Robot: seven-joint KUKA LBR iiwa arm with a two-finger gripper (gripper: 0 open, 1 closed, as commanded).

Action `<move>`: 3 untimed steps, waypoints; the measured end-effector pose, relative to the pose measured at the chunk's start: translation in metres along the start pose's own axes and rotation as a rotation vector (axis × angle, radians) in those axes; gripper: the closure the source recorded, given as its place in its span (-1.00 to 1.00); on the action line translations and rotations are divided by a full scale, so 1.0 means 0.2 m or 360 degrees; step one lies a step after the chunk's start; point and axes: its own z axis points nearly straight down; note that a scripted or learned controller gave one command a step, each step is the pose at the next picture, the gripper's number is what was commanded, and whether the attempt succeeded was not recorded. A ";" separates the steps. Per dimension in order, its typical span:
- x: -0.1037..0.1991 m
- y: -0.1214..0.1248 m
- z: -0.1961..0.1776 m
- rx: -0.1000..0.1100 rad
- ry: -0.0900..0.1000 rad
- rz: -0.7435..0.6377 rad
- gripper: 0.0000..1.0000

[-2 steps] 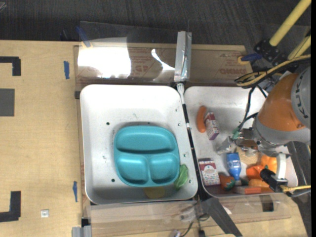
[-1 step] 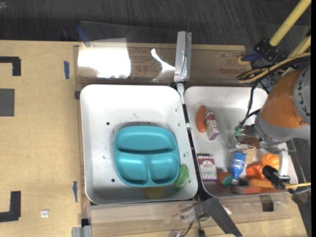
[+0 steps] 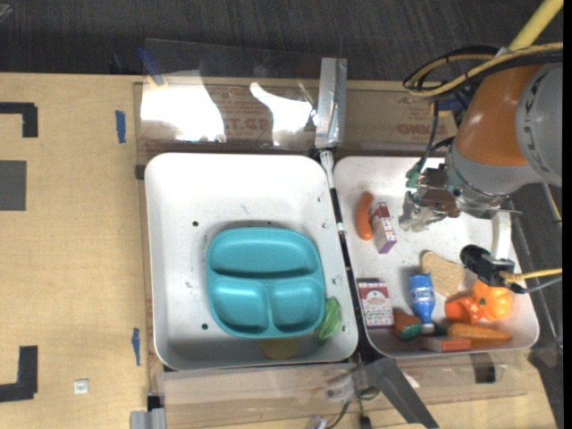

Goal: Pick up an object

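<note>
On a tan cardboard-topped counter [image 3: 71,266] sit two shallow white bins. The left bin [image 3: 170,195] holds a teal divided plastic tray [image 3: 265,280]. The hand [image 3: 422,213] hovers over the right bin [image 3: 393,172], near a small purple-and-white carton [image 3: 384,228].

Grey arm [image 3: 523,123] with orange band reaching in from right, end effector [image 3: 420,211] pointing down

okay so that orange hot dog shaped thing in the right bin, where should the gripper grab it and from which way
Grip the orange sausage at its middle, from straight above, fingers across its narrow width. It lies flat and lengthwise along the bin's left wall, with a small box close on its right, so little room there.
</note>
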 end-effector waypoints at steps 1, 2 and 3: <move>-0.02 -0.01 0.02 0.0014 -0.0005 0.0007 -1.00; -0.30 -0.03 0.48 0.0015 -0.0006 -0.0077 -1.00; -0.29 -0.32 0.50 0.0004 -0.0002 -0.0132 -1.00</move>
